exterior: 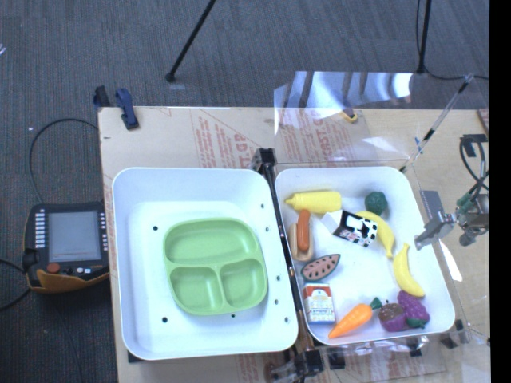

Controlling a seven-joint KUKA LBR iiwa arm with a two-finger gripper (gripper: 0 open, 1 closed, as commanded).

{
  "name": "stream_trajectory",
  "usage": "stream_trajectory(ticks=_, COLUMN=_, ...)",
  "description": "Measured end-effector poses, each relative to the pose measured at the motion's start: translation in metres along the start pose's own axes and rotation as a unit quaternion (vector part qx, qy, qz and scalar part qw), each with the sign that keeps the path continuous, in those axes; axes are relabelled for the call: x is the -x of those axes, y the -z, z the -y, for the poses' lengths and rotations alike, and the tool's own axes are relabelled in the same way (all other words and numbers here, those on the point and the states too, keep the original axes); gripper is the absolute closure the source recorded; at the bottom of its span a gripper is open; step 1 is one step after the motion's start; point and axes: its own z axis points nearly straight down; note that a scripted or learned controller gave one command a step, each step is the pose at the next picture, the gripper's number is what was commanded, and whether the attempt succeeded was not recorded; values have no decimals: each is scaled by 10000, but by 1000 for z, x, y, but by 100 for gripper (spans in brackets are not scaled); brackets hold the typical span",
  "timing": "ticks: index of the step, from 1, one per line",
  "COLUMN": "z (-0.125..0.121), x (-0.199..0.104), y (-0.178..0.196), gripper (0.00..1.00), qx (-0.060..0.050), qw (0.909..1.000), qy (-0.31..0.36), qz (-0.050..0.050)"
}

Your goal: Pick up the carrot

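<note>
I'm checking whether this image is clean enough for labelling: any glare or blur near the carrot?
Camera view: bright glare on the clear panel behind the right bin; the carrot sits evenly lit and unglared, though the whole picture is soft, so small details like the carton print are unreadable.

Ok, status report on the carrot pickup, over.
Gripper at right bin's right rim. Carrot lying at bin's front, untouched. Red carton and grapes close on either side.

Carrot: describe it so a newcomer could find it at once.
Look in the right bin, along its near edge. The carrot lies there between a small red-and-white carton and purple grapes. It is the only orange, tapered piece with a green top.
</note>
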Motion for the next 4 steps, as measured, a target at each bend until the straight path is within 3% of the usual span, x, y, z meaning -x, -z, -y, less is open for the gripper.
stream_trajectory(ticks=1, z=10, x=-1, y=-192, gripper=0, qx=-8, qw=10000, qy=-55, qz=-28)
stream_trajectory(ticks=2, z=14, x=-85, y=-134, gripper=0, qx=-12, qw=9951, qy=-990, qz=-20)
stream_trajectory(ticks=3, z=16, x=-85, y=-195, gripper=0, qx=-19, qw=9965, qy=840, qz=-13)
stream_trajectory(ticks=4, z=17, x=-85, y=-189, gripper=100, qx=-59, qw=9968, qy=801, qz=-34)
